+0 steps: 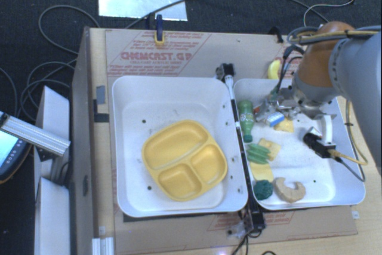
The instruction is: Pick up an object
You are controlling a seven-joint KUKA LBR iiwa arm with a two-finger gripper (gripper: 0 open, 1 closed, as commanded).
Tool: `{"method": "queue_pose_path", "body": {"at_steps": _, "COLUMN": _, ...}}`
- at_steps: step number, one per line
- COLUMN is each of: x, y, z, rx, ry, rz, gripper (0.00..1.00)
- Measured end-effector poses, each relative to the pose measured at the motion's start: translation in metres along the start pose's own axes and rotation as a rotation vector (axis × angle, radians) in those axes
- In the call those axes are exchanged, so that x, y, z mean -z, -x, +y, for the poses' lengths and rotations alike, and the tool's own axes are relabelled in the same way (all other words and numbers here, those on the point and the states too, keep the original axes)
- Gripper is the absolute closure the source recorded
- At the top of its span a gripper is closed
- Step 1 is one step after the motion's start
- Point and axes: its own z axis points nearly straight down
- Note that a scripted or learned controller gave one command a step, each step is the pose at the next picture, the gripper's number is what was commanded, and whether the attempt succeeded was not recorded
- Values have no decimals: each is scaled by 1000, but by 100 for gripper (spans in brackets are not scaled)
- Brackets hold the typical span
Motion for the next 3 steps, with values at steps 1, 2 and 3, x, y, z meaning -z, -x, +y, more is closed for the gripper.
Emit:
{"method": "queue_pose_path", "body": {"at_steps": 1, "x": -6, "y": 12, "z": 17, "rx": -7, "ry": -40, "rz": 10, "gripper": 0}}
{"method": "queue_pose_path", "body": {"at_steps": 2, "x": 7, "y": 12, "z": 22, "rx": 1, "ry": -16, "rz": 2, "gripper": 100}}
{"method": "queue_pose_path", "body": {"at_steps": 3, "x": 71, "y": -26, "z": 46, "rx": 2, "ry": -6, "rz": 4, "gripper": 100}}
